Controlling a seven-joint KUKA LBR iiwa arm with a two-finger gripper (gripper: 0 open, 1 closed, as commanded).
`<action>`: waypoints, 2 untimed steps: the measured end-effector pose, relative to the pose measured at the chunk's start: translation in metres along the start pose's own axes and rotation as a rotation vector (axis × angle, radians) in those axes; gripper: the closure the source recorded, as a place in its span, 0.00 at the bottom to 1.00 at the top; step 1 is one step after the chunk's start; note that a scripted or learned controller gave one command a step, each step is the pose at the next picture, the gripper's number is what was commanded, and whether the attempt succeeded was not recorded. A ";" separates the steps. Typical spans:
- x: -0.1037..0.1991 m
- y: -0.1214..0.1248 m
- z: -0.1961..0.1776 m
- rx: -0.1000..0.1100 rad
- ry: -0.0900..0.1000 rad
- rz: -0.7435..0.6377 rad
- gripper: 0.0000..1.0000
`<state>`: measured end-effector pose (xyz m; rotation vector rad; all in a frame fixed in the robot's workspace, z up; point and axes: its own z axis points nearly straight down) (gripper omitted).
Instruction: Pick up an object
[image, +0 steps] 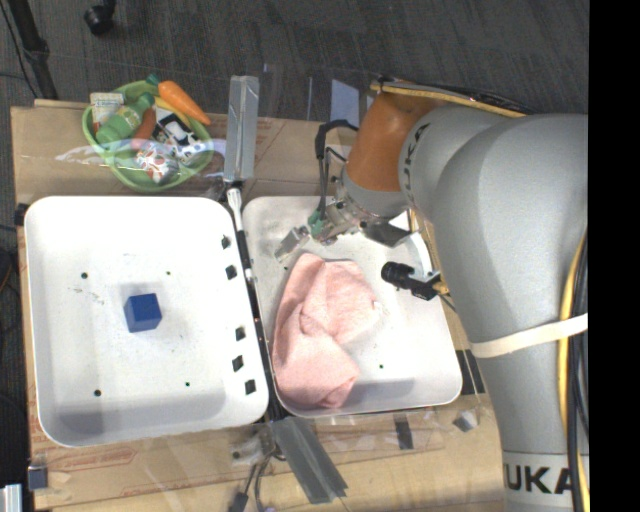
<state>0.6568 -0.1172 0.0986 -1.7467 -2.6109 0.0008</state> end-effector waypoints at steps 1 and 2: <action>0.016 -0.061 0.007 0.002 0.001 -0.016 0.00; 0.016 -0.061 -0.003 0.003 0.002 -0.020 1.00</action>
